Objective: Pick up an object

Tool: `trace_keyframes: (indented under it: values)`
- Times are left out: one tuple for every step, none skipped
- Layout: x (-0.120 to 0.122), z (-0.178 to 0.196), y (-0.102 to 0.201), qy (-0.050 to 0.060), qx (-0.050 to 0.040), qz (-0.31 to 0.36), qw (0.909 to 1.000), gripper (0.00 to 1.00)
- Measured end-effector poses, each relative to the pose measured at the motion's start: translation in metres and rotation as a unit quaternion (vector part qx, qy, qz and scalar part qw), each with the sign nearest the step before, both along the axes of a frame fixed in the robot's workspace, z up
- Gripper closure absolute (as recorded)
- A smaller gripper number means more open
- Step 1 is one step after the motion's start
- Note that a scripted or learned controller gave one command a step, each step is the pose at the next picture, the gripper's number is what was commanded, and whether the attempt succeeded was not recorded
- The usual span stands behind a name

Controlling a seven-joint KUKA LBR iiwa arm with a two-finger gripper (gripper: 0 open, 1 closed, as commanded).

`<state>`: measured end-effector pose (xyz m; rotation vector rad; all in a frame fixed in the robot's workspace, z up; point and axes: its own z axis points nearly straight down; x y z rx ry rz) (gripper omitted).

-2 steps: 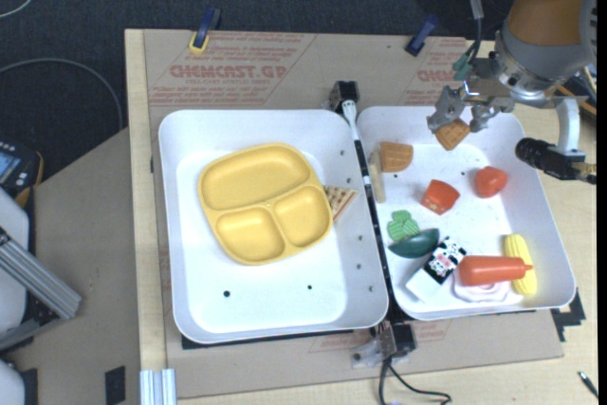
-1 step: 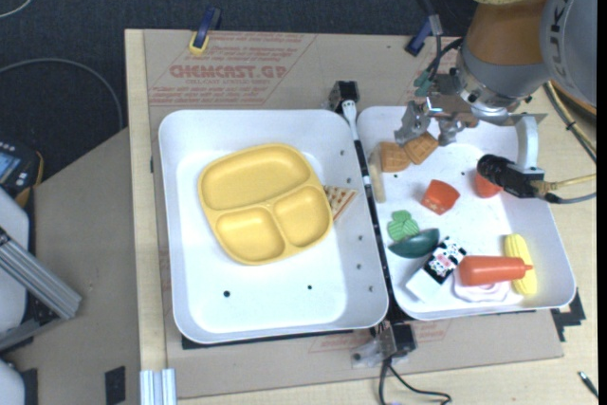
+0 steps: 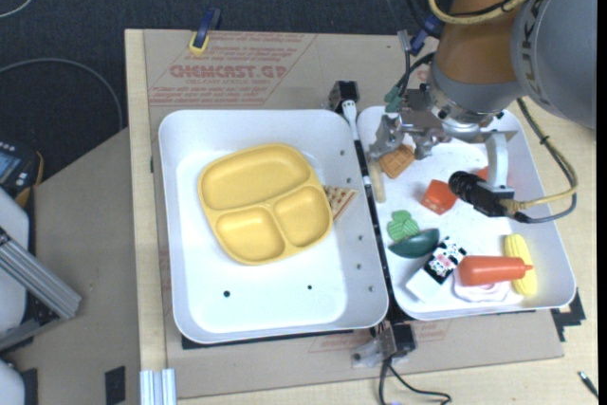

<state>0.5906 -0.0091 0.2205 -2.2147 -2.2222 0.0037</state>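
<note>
One toy waffle (image 3: pixel 396 161) sits beneath our gripper (image 3: pixel 403 139); whether it's clenched, we cannot tell, so we should descend squarely.

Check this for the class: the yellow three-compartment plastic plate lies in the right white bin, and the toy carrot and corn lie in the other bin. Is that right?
Not quite. The camera view shows the yellow three-compartment plastic plate in the left white bin; the orange toy carrot and yellow toy corn lie in the other, right white bin.

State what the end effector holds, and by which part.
Cannot be told: the end effector sits low over a tan waffle-like piece in the right bin, but no grip is visible.
</note>
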Motion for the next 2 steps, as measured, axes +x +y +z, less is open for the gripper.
trace_keyframes:
  values:
    - [-0.002, -0.001, 0.052, -0.001, 0.0000, 0.000, 1.0000, 1.00]
    - [-0.004, 0.004, 0.067, -0.003, -0.0004, -0.001, 1.0000, 1.00]
